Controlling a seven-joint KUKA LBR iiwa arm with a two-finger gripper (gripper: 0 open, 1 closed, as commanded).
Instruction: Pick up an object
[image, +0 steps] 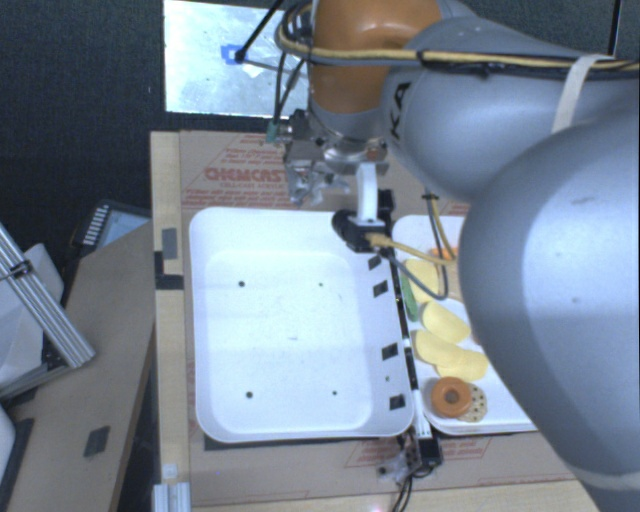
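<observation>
My gripper (303, 190) hangs above the far edge of the left white bin (215, 330), under the orange band of the arm. I see nothing between its fingers, and their state is unclear. The right bin (500, 418) holds several yellow pieces (445, 335), an orange ring-shaped object (452, 397) beside a speckled piece, and a thin green item (408, 298) near the divider. The grey arm hides most of the right bin.
The two bins sit on a cardboard sheet (240, 175) with red print. A metal frame (40, 310) stands at the left. Cables and a small part (415, 462) lie at the front between the bins.
</observation>
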